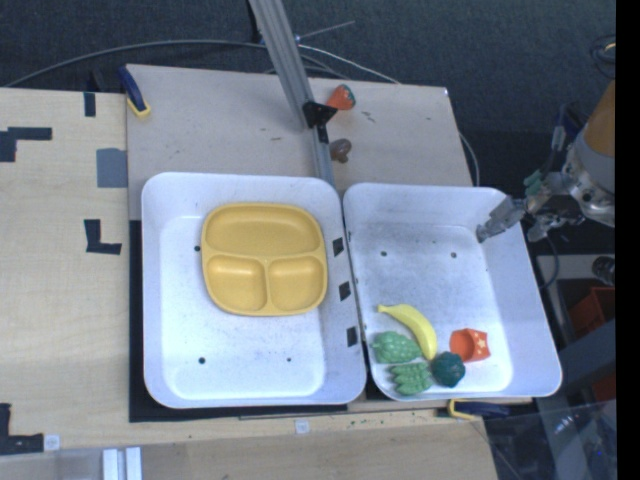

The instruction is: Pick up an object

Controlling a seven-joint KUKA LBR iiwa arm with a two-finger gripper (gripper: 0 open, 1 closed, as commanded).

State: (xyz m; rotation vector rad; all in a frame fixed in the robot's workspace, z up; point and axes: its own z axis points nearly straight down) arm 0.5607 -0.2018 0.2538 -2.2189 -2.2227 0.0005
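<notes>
Green toy vegetables point(399, 360) and a dark teal ball point(448, 369) sit at the right bin's point(520, 268) front, with a banana point(412, 326) and red-orange block point(470, 344) just behind. Yellow divided plate point(265, 257) lies in the left bin point(160, 298). End effector point(498, 218) hovers over the right bin's far right rim, holding nothing; opening cannot be told.

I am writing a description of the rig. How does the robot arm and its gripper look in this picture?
At the right edge, an orange band sits above a grey and silver wrist. The gripper is dark grey metal, slim and pointed, with small teal parts and thin dark cables near its base.
</notes>
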